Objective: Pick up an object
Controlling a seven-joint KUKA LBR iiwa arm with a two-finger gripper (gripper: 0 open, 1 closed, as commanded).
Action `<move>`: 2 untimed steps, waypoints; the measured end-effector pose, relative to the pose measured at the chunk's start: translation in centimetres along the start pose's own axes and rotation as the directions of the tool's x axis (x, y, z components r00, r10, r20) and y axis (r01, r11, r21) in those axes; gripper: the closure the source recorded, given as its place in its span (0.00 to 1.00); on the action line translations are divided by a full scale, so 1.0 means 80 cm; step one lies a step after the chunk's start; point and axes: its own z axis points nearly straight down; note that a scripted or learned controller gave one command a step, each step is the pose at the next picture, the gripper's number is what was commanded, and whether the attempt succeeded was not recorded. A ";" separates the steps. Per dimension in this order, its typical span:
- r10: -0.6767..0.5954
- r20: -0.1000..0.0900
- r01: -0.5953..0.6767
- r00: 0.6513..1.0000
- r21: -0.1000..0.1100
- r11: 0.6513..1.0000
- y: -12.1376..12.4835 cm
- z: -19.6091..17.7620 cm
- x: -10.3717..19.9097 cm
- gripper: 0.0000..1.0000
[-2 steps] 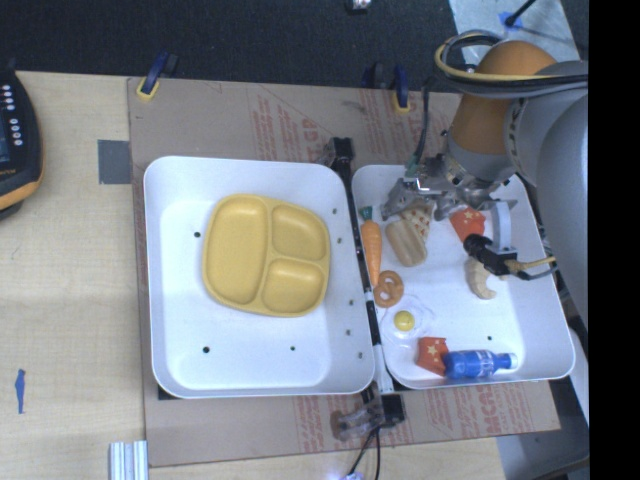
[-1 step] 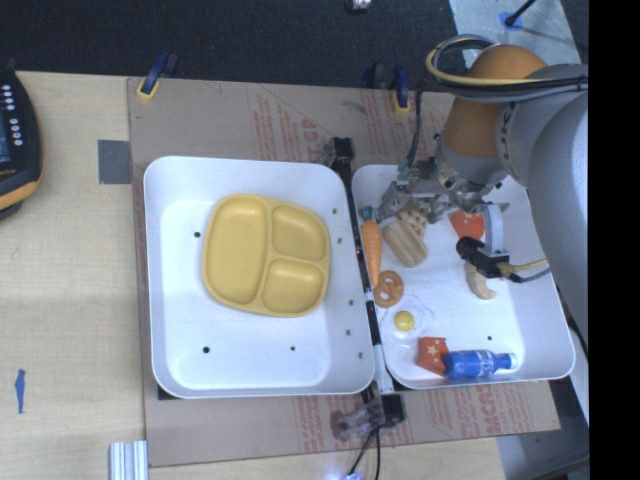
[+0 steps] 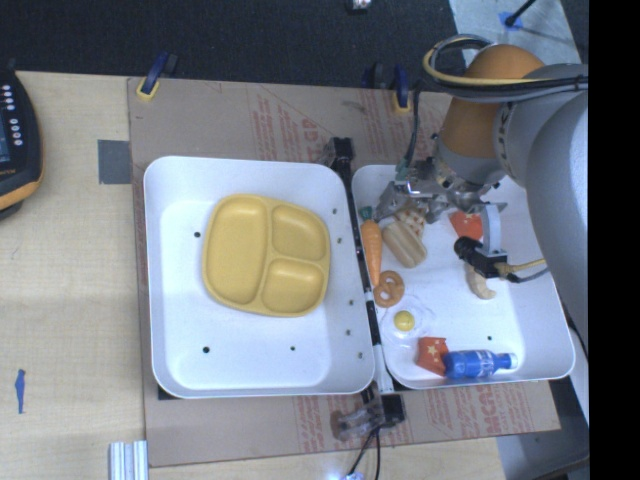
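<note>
My gripper (image 3: 418,196) hangs over the back left part of the right bin (image 3: 535,313), its metal parts cluttered together. Just in front of it lies a tan ridged loaf-shaped piece (image 3: 405,241), close to the gripper or touching it; I cannot tell which. An orange carrot (image 3: 371,251) lies along the bin's left wall. A brown ring-shaped pretzel (image 3: 388,288) and a small yellow ball (image 3: 403,320) sit in front of the loaf. A red-orange piece (image 3: 466,224) and a pale tan piece (image 3: 483,287) lie to the gripper's right.
A blue bottle (image 3: 478,364) and a red block (image 3: 431,354) lie at the right bin's front edge. The left bin (image 3: 175,348) holds a yellow divided plate (image 3: 267,255). The grey arm (image 3: 555,168) crosses the right side.
</note>
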 end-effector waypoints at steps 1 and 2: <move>0.003 0.000 -0.003 1.000 -0.001 1.000 0.000 0.000 -0.003 0.00; 0.007 -0.002 -0.007 1.000 0.009 1.000 -0.155 0.003 -0.027 0.00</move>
